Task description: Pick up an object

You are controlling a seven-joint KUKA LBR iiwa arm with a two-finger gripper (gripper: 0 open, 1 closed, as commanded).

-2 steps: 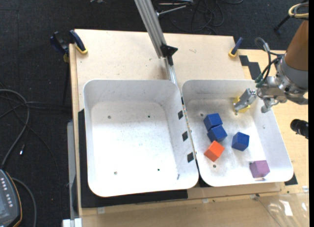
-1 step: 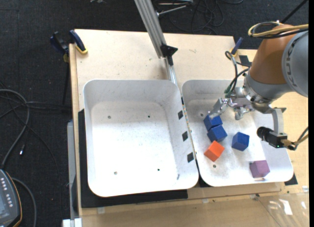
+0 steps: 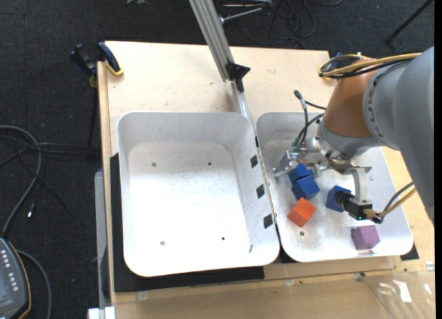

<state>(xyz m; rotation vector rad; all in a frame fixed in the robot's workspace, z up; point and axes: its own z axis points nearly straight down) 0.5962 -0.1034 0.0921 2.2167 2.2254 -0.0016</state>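
Blue cubes, two stacked close together, sit in the right bin, directly under the gripper. Whether the fingers are spread or clenched I cannot tell, as the wrist hides them. Another blue block, an orange cube and a purple cube lie nearby, toward the worktop's front edge.

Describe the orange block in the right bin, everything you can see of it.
The orange block is a small, matte cube, apparently foam or painted wood, turned corner-on to the camera. It lies on the floor of the right bin, toward the near left. A blue block sits just behind it, nearly touching. The hand hangs farther back, not on it.
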